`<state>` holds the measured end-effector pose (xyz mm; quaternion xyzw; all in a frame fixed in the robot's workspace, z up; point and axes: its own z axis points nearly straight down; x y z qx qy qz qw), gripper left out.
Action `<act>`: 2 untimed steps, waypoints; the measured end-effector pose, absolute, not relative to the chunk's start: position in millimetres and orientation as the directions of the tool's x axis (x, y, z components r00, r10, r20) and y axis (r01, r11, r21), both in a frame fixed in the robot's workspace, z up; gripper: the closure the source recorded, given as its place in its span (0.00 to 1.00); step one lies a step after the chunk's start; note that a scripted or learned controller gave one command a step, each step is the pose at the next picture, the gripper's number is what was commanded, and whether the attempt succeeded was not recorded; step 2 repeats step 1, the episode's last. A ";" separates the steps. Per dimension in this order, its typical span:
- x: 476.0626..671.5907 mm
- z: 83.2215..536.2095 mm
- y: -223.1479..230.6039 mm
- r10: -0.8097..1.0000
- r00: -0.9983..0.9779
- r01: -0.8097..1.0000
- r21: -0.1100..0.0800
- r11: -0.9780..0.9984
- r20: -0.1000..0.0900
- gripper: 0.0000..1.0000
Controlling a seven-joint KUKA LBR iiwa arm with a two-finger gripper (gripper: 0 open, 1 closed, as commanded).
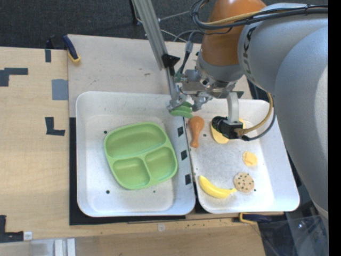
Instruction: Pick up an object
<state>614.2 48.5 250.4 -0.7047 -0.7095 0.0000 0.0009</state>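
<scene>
A small green object (pixel 181 110) is seen clamped at the tip of the gripper (pixel 180 106), with the fingers drawn together on it from either side. This held piece hangs over the divider (pixel 186 153) between the two white bins, at the divider's far end and above it rather than resting on it, as far as can be judged.

Left of the divider, the left bin (pixel 88 143) bears a green compartment tray (pixel 140 154), which lies well apart from the held piece. Just right of the divider an orange drumstick-shaped toy (pixel 195 129) is found, and further right of it a yellow piece (pixel 220 134) partly covered by a black cable fitting (pixel 228 127). Near the divider's near end a banana (pixel 215 188) lies in the right bin (pixel 277 191), with a round cookie (pixel 244 182) beside it and a small yellow lump (pixel 249 159) beyond that.

The step in hand is judged to be the lift. It is best done straight upward and slowly, so that the grip, which appears to bear on a small part of the object, is not shaken loose. Sideways travel should be withheld until the piece is well clear of the bin rims, and the drumstick just beside the divider should not be brushed by the fingers or cable.
</scene>
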 end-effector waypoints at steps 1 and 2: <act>633.2 235.2 90.2 1.000 -0.005 1.000 -0.002 0.005 0.000 1.00; 633.2 235.2 90.2 1.000 -0.005 1.000 -0.002 0.005 0.000 1.00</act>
